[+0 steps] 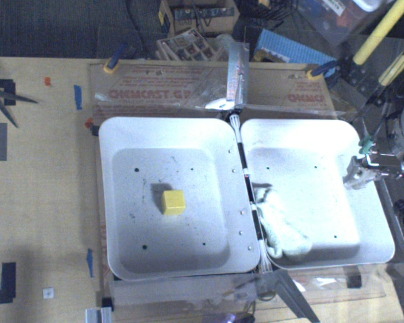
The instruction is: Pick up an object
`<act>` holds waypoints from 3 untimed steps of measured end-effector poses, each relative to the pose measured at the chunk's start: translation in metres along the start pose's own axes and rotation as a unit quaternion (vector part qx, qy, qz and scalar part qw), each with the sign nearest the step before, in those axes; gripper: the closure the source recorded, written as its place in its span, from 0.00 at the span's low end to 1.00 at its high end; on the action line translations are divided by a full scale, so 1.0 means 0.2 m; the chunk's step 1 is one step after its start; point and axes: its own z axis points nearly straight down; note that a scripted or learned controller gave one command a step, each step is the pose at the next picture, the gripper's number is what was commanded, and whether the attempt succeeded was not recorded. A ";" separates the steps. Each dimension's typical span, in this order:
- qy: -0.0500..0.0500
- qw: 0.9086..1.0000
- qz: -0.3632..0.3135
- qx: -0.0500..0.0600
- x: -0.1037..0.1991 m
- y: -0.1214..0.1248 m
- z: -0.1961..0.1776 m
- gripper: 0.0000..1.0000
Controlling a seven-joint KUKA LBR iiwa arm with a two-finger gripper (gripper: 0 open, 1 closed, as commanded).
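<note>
My gripper hangs at the right rim of the right shallow white bin; whether it is spread or pressed together I cannot tell. The small yellow cube sits far to its left, mid-floor in the left shallow white bin, across the divider. Nearer, a crumpled white cloth-like lump lies lengthwise along that divider in the right bin. I judge 1 open reach leftward, nothing standing between.

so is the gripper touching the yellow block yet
Apart. The camera view shows the gripper at the right bin's right edge, the yellow block alone in the left bin.
</note>
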 end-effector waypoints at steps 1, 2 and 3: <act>0.001 0.989 0.149 0.002 0.13 -0.02 0.23 1.00; 0.001 0.992 0.125 0.002 0.40 -0.04 0.26 1.00; 0.000 0.976 0.219 0.001 0.23 0.18 0.45 1.00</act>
